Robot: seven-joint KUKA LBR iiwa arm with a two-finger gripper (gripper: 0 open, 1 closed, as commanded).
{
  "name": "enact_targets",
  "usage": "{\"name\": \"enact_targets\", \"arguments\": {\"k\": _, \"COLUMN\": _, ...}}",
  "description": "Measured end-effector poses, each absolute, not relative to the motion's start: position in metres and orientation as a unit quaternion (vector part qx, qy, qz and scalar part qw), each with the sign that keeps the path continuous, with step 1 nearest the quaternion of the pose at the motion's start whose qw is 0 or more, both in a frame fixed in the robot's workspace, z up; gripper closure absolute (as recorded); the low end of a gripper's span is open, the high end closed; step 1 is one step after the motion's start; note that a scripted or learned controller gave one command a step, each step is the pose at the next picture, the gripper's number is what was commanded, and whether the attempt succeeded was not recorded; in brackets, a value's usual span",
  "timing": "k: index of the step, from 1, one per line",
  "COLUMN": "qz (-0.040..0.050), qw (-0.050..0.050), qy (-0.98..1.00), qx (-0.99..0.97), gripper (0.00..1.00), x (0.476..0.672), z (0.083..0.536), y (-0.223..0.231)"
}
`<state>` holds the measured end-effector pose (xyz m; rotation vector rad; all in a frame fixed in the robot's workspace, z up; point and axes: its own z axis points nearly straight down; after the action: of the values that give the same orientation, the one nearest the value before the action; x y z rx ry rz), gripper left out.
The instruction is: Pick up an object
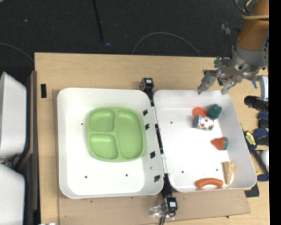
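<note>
The grey two-finger tool [215,86] hangs over the far edge of the right shallow white plastic bin [178,125], its fingers spread wide and holding nothing. The candidates for the pick all lie in that bin: a cluster near the far right corner made of a small orange rounded piece [199,111], a dark teal knobbly lump [215,110] and a white block with red speckles [204,123], the three touching or nearly so. Further toward the near side sit a red strawberry-like toy with a green top [219,143], a pale tan wedge [229,171] shaped like a cone or slice, and an orange curved sausage-like piece [209,184] against the near wall.

The main risk, as I judge it, is the crowding of the cluster: a descent there could pinch two pieces at once or push one aside so the fingers close on air. The toys look smooth, hard and rounded, so a grip off-centre could squirt a piece out. The orange curved piece and the wedge lie close to the bin walls, where a finger might strike the rim.

The left white bin [70,139] holds a light green, glossy divided plastic plate [116,134] with three compartments, well apart from the tool. Both bins rest on a pale wooden table [107,69].
</note>
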<state>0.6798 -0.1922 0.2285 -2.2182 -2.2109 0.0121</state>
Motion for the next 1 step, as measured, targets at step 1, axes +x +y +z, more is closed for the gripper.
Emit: {"name": "enact_targets", "arguments": {"k": 1, "qz": -0.0001, "qw": -0.001, "qy": -0.707, "qx": -0.707, "gripper": 0.00, "x": 0.6825, "z": 0.2385, "y": -0.1916}}
